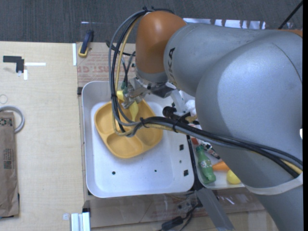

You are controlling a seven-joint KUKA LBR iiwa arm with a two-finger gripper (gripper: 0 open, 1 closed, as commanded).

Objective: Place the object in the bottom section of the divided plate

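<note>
A yellow divided plate (pixel 126 147) lies in the upper left of the left white bin (pixel 139 179). Its ridges split it into sections, and the section nearest the bin's front edge looks bare. My gripper (pixel 129 99) hangs over the plate's far rim, at the end of the orange-banded wrist (pixel 156 42). A pale yellow object (pixel 134 111) shows just below the gripper, over the plate's upper section. Whether it is held cannot be made out. Black cables (pixel 115 81) loop in front of the gripper and hide part of it.
The big grey arm (pixel 240 95) covers most of the right bin. At that bin's front are a green bottle (pixel 206 165), an orange piece (pixel 221 166) and a small yellow piece (pixel 233 178). A brown paper bag (pixel 7 162) lies on the wooden bench at left.
</note>
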